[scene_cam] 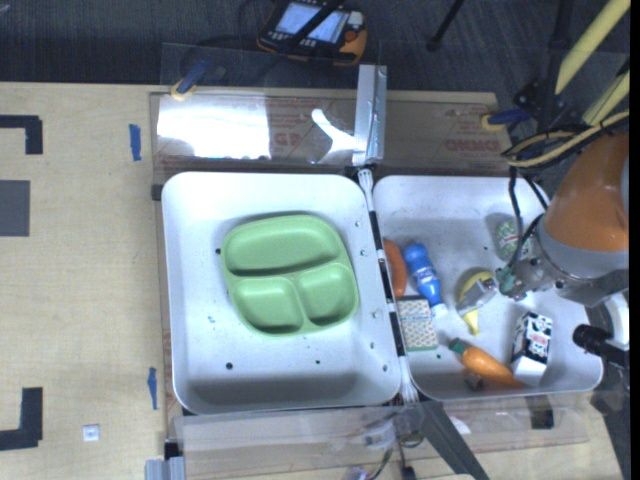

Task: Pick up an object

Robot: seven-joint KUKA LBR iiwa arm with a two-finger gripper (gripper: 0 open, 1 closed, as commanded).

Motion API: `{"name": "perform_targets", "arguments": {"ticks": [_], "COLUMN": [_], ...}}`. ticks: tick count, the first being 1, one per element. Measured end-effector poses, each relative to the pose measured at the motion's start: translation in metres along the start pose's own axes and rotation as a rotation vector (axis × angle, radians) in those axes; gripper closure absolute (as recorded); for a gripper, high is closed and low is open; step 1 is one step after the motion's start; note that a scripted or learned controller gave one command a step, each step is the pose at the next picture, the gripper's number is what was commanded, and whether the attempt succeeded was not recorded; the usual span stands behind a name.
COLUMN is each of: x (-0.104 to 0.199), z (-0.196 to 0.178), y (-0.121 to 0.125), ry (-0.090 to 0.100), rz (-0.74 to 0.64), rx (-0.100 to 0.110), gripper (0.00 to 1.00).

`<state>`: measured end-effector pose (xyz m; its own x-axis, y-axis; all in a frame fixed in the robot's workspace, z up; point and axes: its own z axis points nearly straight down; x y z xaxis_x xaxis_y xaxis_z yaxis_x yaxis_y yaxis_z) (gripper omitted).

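We are at the reach, our gripper (512, 280) low in the right bin (450, 203) just beside the banana (473, 290), grip state impossible to tell, so next we must settle squarely over it.

KUKA iiwa arm (590, 238), right of the right bin (440, 203)
Grey casing, broad orange band above the wrist; dark cables along it; black fitting on lower side.

Pale wooden bench (80, 298) with black tape marks (25, 133), dark grey carpet floor (120, 18), glare on clear panel (260, 123)
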<state>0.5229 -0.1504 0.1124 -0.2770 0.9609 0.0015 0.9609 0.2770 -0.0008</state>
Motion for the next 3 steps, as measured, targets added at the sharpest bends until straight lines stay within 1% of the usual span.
{"name": "perform_targets", "arguments": {"ticks": [1,2,3], "x": [-0.009,-0.009,0.030], "z": [0.026,0.015,-0.079], "y": [0.026,0.028,0.061], "ry": [-0.002,-0.004,-0.002], "rz": [0.522,0.519,0.162], "rx": [-0.004,-0.007,-0.002], "gripper": [0.00,1.00,1.00]}}
